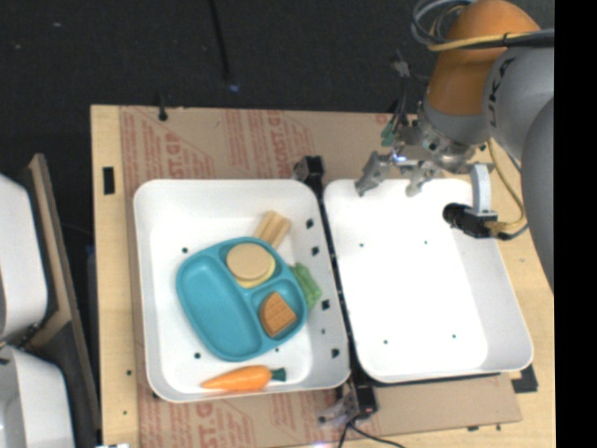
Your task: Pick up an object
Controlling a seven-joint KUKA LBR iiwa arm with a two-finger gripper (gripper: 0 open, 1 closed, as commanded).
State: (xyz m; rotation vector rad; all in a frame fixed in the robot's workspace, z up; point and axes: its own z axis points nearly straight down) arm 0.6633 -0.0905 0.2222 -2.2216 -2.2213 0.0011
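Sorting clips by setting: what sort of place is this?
Probably a robot lab pick-up bench: a gripper over two white bins, toy food on a blue tray, a toy carrot.

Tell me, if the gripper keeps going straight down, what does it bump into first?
Probably the right bin. The gripper hangs with its fingers apart over that bin's far edge, near the left corner, and nothing sits beneath it. Whether it would hit the rim or the floor just inside is hard to judge from this slanted view.
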